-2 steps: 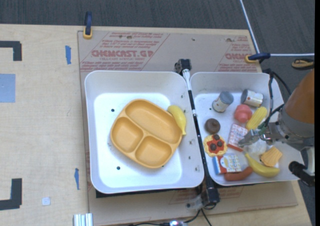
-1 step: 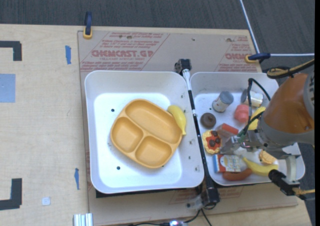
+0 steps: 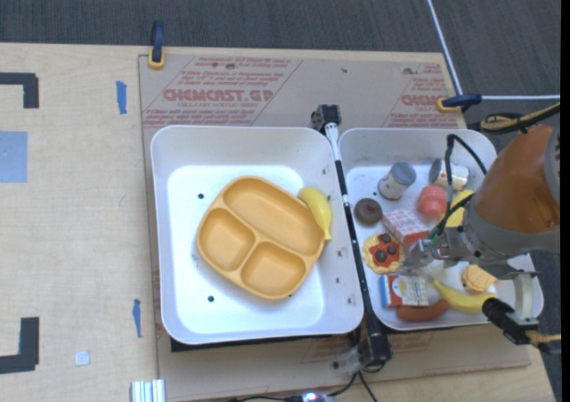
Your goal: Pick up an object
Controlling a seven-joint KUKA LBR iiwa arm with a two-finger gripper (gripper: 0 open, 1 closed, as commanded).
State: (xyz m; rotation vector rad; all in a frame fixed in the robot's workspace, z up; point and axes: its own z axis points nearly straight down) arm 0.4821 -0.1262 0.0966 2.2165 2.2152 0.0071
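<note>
The grey arm with its orange band (image 3: 525, 182) reaches in from the right over the right bin (image 3: 356, 149), and its end effector (image 3: 420, 253) hangs low among the clutter there. The metal fingers are lost against the items beneath them, so I cannot tell whether they are spread or pressed together, and nothing can be seen pinched between them.

The right bin holds a heap of toy food. Just left of the end effector lies a small pizza slice (image 3: 384, 252) with dark toppings, and above it a brown chocolate doughnut (image 3: 367, 209). A red-and-white packet (image 3: 405, 224) sits between them and the arm. Farther back are a grey-lidded little jar (image 3: 396, 179) and a pinkish-red round fruit (image 3: 432, 201). At the near edge a banana (image 3: 461, 298) lies across the bin floor, beside a reddish sausage (image 3: 419, 310) and a biscuit-like piece (image 3: 478, 278).

The left bin (image 3: 169, 213) holds an orange three-compartment plate (image 3: 258, 236), tilted diagonally, with a second banana (image 3: 317, 210) touching its right rim.

Both bins rest on a printed brown board (image 3: 232, 88) on the pale wooden worktop (image 3: 71, 213)
</note>
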